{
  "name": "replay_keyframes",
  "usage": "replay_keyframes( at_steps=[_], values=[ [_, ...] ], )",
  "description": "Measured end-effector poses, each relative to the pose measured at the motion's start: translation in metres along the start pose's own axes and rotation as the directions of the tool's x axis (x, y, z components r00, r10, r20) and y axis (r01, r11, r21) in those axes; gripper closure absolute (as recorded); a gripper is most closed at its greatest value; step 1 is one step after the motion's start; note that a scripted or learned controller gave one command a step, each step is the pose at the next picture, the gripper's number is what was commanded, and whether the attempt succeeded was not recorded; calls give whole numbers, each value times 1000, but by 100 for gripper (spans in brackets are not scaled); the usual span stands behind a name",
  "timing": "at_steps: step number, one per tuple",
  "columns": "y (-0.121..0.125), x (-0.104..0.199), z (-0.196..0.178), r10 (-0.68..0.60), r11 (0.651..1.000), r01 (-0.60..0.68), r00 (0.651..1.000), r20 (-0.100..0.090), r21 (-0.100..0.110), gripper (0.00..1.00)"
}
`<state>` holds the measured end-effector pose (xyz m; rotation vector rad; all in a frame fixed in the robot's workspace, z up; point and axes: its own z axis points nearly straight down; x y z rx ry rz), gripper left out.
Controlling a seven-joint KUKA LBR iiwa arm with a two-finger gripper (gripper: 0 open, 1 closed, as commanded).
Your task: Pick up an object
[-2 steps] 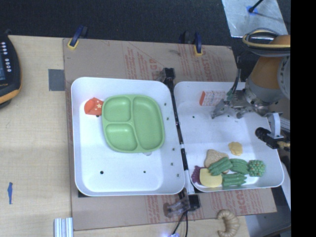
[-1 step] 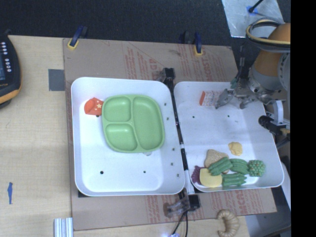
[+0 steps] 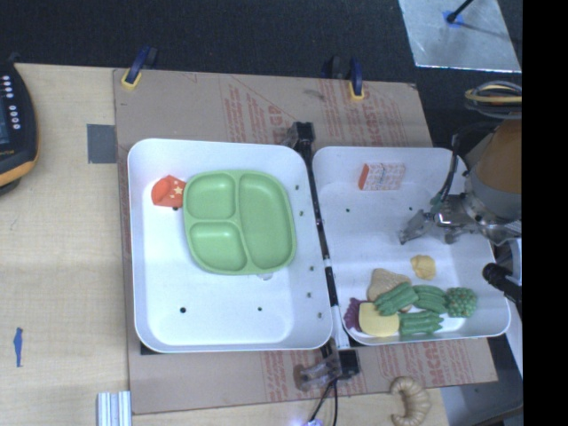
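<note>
My tool (image 3: 415,231) hangs spread and empty over the right bin (image 3: 355,162); I should center over the yellow piece (image 3: 423,265), then descend squarely.

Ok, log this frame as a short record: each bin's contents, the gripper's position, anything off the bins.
left bin: green divided plate, small red item touching its left edge
right bin: orange-and-white carton, small yellow piece, pile of toy food at the near edge
gripper: low over the right bin, holding nothing visible
off the bins: tan curled object on the cardboard
</note>
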<state>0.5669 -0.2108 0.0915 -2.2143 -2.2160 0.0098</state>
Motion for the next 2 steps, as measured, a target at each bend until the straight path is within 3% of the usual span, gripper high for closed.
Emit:
replay_keyframes(
  at_steps=[1, 2],
  values=[
    [85, -1, -3, -6, 1000, 6, 1000, 4, -16, 0],
    [1, -1, 0, 0, 1000, 0, 1000, 0, -1, 0]
  ],
)
